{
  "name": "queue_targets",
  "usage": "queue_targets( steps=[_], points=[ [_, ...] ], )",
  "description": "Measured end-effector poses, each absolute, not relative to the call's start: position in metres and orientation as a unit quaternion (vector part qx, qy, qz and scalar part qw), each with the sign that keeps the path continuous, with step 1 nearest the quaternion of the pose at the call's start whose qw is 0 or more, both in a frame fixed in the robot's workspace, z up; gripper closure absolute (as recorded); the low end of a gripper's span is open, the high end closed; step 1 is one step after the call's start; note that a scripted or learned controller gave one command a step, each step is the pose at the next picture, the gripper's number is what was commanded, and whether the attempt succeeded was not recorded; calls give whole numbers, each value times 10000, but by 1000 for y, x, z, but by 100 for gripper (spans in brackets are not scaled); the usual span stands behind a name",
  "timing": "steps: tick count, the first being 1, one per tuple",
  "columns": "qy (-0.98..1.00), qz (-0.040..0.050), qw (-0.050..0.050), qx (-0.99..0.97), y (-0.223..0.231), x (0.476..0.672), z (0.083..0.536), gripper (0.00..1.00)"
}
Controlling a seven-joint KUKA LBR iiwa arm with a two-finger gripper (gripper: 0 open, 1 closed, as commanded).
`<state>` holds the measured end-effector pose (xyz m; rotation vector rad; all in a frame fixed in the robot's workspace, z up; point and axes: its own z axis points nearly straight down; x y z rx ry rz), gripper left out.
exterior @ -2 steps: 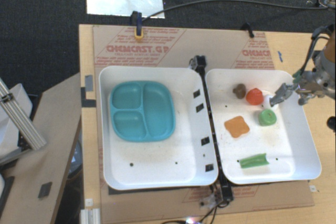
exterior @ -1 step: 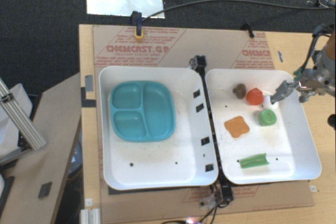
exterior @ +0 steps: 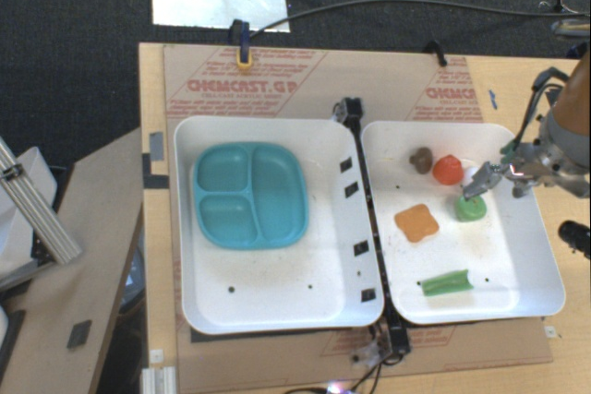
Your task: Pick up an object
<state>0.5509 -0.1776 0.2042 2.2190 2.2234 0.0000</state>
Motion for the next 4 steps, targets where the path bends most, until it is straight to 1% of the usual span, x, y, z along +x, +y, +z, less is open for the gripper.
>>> queue_targets(
  steps=[1, 2, 3, 4],
  points=[
    [7076, -2, -8, 7067, -177, 543, 146, 0],
    [7075, 5, 4, 7067, -175, 537, 89, 0],
    [7077, 6, 9, 7065, -176, 538, 99, 100],
    [7082, 11, 18, 7061, -176, 532, 160, 100]
  ],
)
